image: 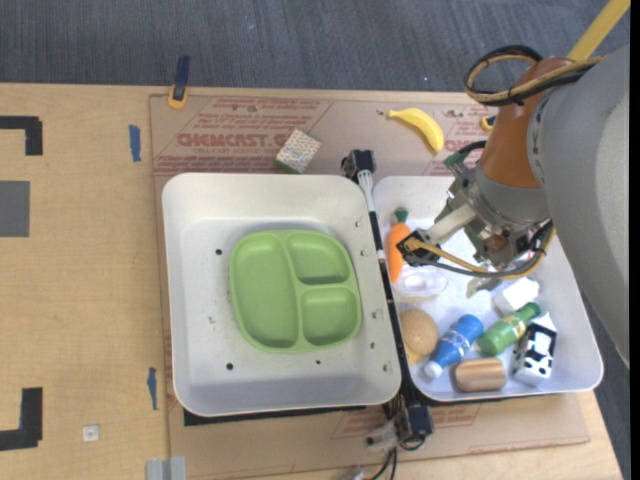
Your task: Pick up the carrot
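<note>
Front of the right white bin (590, 368): tan wooden cylinder (480, 374) lying on its side near the front wall. Black-and-white blocky toy (537, 351) just right of it.

Next row back: blue plastic bottle (455, 340) and green plastic bottle (507, 330), both lying tilted, side by side. Tan egg-shaped piece (418, 333) sits just left of the blue bottle. White block (515, 294) is just beyond the green bottle.

Orange carrot with green top (399, 250): on the right bin's floor, tight against the left wall, roughly midway along it, green end pointing away from the camera. Small pale translucent item (421, 284) is just beside it on the near side.

Grey arm with orange band (510, 148) reaches in from the right, over the right bin. Two-finger gripper (492, 256) hangs over the bin's middle, right of the carrot and apart from it. Open or closed: can't tell, the wrist body blocks the view. Carrot lies on the floor, clear of the gripper.

Left white bin (180, 268): light green three-compartment plate (262, 298) lying flat, about centred.

Brown cardboard sheet (230, 128) under both bins. On it, past the right bin's far wall, a yellow banana (418, 126). Past the left bin's far wall, a small patterned cube (298, 151). Blue clip (180, 78) at the sheet's far left corner. Black clamp (358, 161) at the far end of the seam between the two bins.
</note>
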